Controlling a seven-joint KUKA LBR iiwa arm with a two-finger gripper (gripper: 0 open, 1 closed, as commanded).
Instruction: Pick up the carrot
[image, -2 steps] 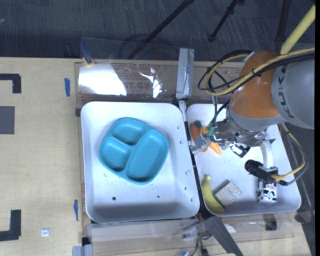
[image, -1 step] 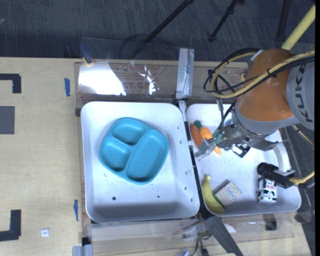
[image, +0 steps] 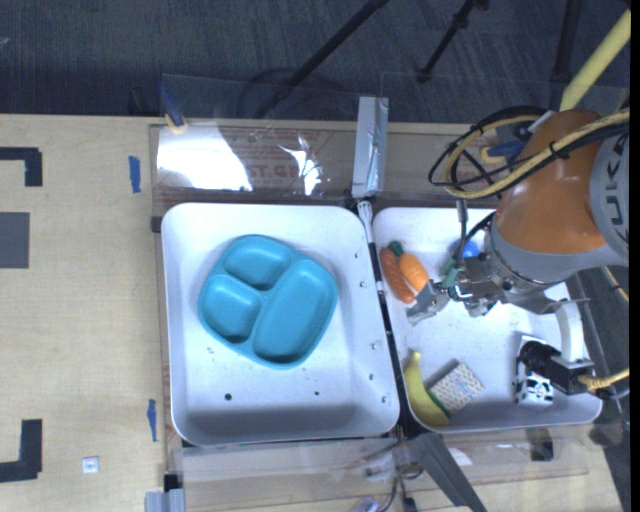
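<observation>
Camera view: carrot (image: 403, 275), banana (image: 421, 392) (right bin (image: 520, 415))

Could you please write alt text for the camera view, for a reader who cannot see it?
A grey robot arm's gripper hovers beside an orange carrot with a green top at the left wall of the right shallow white bin, which also holds a yellow banana and a speckled square sponge. The left white bin holds a blue three-compartment plate.
</observation>
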